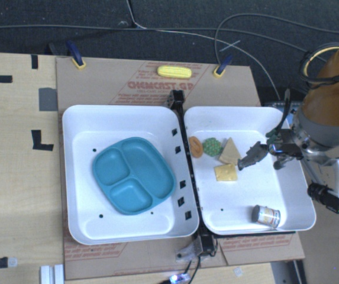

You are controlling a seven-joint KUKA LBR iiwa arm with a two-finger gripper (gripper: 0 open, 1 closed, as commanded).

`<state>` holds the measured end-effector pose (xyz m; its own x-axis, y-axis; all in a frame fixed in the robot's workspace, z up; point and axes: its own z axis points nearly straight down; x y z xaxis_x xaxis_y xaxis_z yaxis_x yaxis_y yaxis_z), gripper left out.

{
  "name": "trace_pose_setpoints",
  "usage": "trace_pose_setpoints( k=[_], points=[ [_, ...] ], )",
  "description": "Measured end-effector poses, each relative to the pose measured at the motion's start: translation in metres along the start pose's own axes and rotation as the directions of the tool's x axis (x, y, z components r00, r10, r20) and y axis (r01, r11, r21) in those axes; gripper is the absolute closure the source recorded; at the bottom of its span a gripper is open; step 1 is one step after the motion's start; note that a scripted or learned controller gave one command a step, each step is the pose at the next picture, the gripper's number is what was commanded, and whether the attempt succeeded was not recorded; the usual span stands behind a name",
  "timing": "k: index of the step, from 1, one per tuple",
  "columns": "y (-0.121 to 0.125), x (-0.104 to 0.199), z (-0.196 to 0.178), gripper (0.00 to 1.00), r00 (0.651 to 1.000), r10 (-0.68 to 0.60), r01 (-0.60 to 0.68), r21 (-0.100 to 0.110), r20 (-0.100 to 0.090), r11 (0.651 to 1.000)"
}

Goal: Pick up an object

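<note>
The right bin (287, 123) holds an orange piece (196, 147), a green broccoli-like piece (212, 147), a tan wedge (231, 152) and a yellow block (226, 173), clustered at its left side. A small metal can (267, 216) lies on its side near the front right corner. My gripper (245, 161) hangs over the middle of the right bin, its dark tip just right of the tan wedge and the yellow block. I see nothing held in it.
The left bin (74, 123) carries a blue divided plate (134, 174). A yellow object (174, 72) lies on the cardboard behind the bins. Two blue clamps (74, 55) pin the cardboard's back edge. Cables run across the dark floor behind.
</note>
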<state>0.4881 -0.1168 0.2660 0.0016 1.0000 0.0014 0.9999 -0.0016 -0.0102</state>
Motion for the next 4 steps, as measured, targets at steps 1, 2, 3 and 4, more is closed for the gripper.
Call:
trace_pose_setpoints(
  k=[1,2,3,4],
  points=[
    [0.002,0.0,-0.004,0.0,1.0,-0.003,0.003,-0.009,0.001,1.0],
    [0.003,0.002,0.039,0.0,1.0,-0.002,0.002,-0.004,0.001,1.0],
    [0.001,0.006,0.084,0.0,1.0,-0.002,0.002,-0.004,0.001,1.0],
    [0.002,0.017,0.14,0.0,1.0,-0.003,0.003,-0.002,0.0,1.0]
  ],
)
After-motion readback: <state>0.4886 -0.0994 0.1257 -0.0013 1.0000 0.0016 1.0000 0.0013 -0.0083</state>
